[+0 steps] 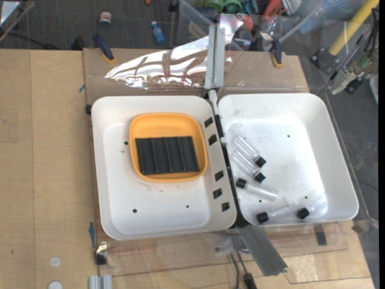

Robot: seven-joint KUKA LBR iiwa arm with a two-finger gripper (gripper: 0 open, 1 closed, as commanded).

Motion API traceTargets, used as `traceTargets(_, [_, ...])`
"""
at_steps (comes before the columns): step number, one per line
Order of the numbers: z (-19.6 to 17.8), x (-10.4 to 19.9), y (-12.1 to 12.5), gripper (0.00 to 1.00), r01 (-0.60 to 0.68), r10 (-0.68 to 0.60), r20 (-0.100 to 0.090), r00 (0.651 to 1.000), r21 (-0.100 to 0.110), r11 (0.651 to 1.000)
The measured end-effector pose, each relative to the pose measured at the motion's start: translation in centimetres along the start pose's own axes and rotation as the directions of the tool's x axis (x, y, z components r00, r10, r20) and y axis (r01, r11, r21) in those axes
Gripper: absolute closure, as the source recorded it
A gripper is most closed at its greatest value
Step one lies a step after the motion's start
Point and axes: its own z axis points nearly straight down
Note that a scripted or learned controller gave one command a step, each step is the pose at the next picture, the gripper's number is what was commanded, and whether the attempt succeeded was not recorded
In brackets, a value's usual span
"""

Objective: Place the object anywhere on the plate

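Several clear tubes with black caps (249,155) lie in my right bin (313,125), long axes slanting down-right, well apart from the orange plate (168,124) across the divider; gripper state: cannot tell.

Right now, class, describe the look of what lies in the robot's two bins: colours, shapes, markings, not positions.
The left bin and right bin are shallow and white with rounded corners. The plate is orange-yellow, a rounded square with a raised rim. The block is black, rectangular and ribbed. The tubes are slim and clear with black caps.
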Motion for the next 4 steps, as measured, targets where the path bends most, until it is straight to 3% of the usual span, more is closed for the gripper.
traceTargets(1, [-4.6, -0.1, 0.0, 1.00, 0.239, -0.239, 0.001, 0.971, -0.002, 0.971])
traceTargets(2, [-14.2, 1.5, -4.0, 1.00, 0.429, -0.429, 0.002, 0.903, -0.001, 0.903])
traceTargets(3, [-14.1, 1.8, -4.7, 1.00, 0.762, -0.762, -0.002, 0.647, -0.001, 0.647])
traceTargets(4, [-14.1, 1.8, -4.7, 1.00, 0.958, -0.958, 0.000, 0.288, -0.003, 0.288])
